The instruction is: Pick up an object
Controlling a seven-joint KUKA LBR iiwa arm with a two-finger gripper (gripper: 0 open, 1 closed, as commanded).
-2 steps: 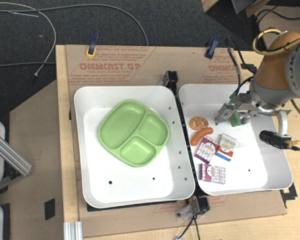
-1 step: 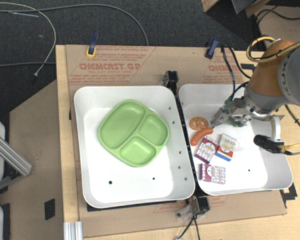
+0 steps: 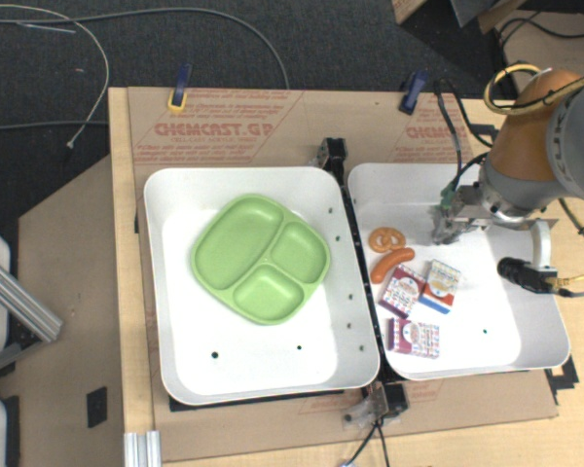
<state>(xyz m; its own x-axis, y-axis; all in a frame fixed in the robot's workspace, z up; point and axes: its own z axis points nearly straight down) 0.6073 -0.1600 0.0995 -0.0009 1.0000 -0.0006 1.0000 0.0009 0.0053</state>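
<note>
From above, my gripper (image 3: pixel 450 224) hangs low in the upper middle of the right bin (image 3: pixel 526 353), and I cannot tell whether it is released or clenched. The nearest pick, I judge, is the pretzel (image 3: pixel 385 236), just left of me, with the sausage (image 3: pixel 392 262) below it, long axis slanting up to the right. The packets (image 3: pixel 414 309) lie lower still; the green plate (image 3: pixel 261 258) sits in the left bin (image 3: pixel 175 358).

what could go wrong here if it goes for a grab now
1. The gripper sits over bare bin floor, up and right of the pretzel; closing here would likely catch nothing.
2. The sausage, the packets and the small box lie bunched together, so a descent there may nudge neighbours or pinch two at once.
3. The pretzel lies near the right bin's left wall, leaving little finger room.
</note>
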